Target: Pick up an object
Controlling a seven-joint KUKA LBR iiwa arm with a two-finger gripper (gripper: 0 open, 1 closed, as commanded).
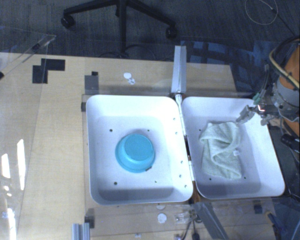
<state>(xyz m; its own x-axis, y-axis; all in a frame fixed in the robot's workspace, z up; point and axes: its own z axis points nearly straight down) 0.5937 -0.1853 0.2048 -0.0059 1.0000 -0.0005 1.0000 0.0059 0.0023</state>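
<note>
The gripper [253,114] hangs over the far right corner of the right bin [267,185], reaching in from the right edge of the camera view. Its two thin fingers [243,116] stand apart, one slanting down to the left, the other shorter and further right, and nothing sits between them. Behind it the grey arm [287,96] shows with an orange band [293,61] above the wrist.

Just below and to the left of the gripper lies a crumpled pale green towel [221,151], resting on the floor of the same bin. The left fingertip is close above the towel's upper right corner; I cannot tell whether it touches the cloth.

Well to the left of the gripper, across the wall where the two bins meet, the left bin [101,185] holds a blue bowl [135,153] turned upside down, sitting near the middle of that bin.

Further left of the gripper is the wooden bench [47,154], and at the top, beyond the bench, the legs of an office chair [123,14] stand on dark carpet
</note>
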